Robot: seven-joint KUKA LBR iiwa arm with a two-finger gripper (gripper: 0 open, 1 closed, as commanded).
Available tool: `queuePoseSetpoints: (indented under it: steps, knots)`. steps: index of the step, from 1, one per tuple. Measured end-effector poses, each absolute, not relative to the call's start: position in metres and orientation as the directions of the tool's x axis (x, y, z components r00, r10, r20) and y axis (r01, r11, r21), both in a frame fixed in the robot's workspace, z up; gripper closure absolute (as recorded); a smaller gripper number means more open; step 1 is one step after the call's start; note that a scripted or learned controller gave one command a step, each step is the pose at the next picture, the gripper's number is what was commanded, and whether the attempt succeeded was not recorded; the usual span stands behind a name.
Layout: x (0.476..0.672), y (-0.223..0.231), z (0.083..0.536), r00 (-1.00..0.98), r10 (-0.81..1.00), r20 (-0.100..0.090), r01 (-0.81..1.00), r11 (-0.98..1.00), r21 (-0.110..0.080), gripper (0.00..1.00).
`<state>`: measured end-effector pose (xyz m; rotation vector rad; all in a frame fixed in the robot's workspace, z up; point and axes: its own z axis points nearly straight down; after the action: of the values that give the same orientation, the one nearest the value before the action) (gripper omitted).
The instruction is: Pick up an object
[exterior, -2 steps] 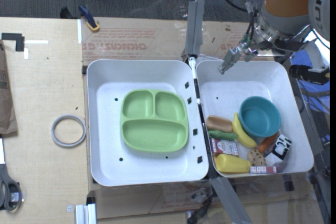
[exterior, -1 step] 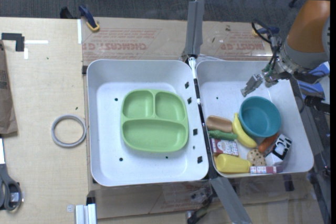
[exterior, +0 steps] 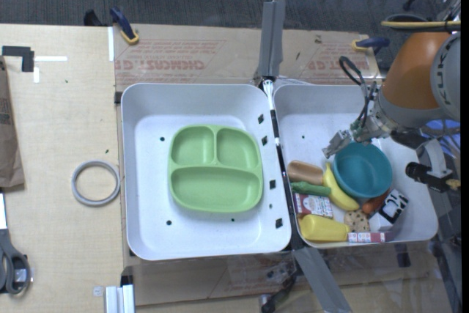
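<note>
Green and three-sectioned, a divided plate (exterior: 216, 168) lies flat in the left bin (exterior: 139, 179). In the right bin (exterior: 311, 110) a hot dog (exterior: 305, 171), a banana (exterior: 339, 191) and a yellow block (exterior: 322, 229) crowd beside a teal bowl (exterior: 363, 169). At the bowl's upper left rim sits the gripper (exterior: 341, 144); its finger spread cannot be told.

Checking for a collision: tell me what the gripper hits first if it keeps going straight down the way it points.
Most likely the rim of the teal bowl; the gripper sits at its upper-left edge, though depth is unclear.
</note>
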<state>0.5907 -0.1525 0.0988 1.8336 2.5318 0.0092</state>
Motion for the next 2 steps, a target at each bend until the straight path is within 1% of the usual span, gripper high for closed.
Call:
queuePoseSetpoints:
  steps: [1, 2]
  knots:
    - [0.574, -0.206, 0.099, 0.164, 0.986, 0.003, 0.986, -0.164, 0.014, 0.0]
    - [0.561, -0.183, 0.098, -0.241, 0.971, -0.008, 0.97, 0.241, 0.015, 0.0]
